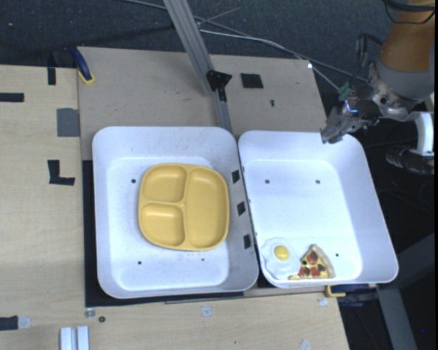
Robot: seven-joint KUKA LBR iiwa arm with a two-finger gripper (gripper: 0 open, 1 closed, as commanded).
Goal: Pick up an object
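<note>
A toy fried egg [279, 254], white with a yellow yolk, lies in the near left corner of the right bin [314, 195]. Touching it on the right is a toy pizza slice [315, 264] with red toppings. A yellow divided plate [183, 206] with three compartments rests in the middle of the left bin [117, 195]. My gripper [334, 132] hangs over the far right corner of the right bin, well away from the toys, and nothing shows between its fingers.
A grey metal pole [190, 31] slants across the bench behind the bins. Cables [277, 46] run over the dark floor toward the arm [407, 49]. Black tape marks [252, 81] dot the wooden bench.
</note>
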